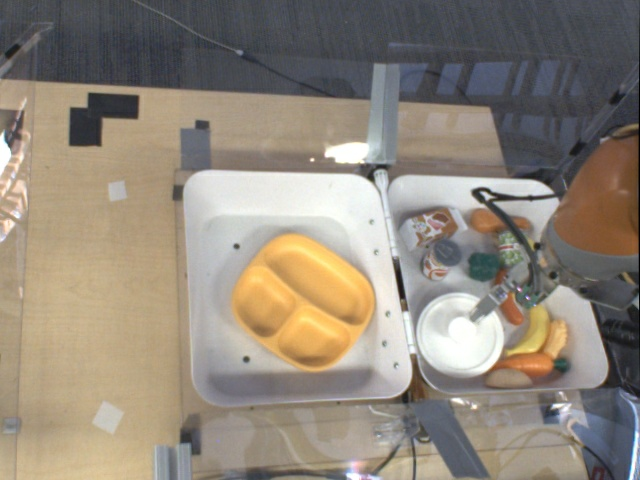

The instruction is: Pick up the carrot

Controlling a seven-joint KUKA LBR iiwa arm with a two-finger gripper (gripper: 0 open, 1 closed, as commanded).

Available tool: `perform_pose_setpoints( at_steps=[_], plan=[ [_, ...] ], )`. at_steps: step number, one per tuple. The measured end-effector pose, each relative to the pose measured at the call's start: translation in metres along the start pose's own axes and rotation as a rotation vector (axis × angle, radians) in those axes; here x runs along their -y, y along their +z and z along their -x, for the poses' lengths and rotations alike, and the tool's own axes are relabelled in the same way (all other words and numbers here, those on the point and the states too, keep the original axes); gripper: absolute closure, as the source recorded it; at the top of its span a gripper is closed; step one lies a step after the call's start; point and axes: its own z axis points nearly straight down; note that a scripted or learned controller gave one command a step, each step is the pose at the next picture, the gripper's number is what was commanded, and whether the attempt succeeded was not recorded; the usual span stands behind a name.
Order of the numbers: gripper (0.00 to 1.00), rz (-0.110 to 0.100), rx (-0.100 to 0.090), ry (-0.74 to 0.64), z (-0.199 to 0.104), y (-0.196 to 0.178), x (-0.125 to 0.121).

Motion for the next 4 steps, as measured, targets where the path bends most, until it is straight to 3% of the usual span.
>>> perform_pose_setpoints(
  at_steps=[1, 2, 3, 4],
  plan=[
    [0.0, 0.013, 0.013, 0.03, 0.038, 0.055, -0.034],
    [0.0, 0.015, 0.025, -0.412, 0.038, 0.053, -0.05],
    [0.0, 0.015, 0.025, -0.412, 0.038, 0.054, -0.05],
    [1.0, 0.018, 0.03, -0.415, 0.038, 0.042, -0.052]
  ],
)
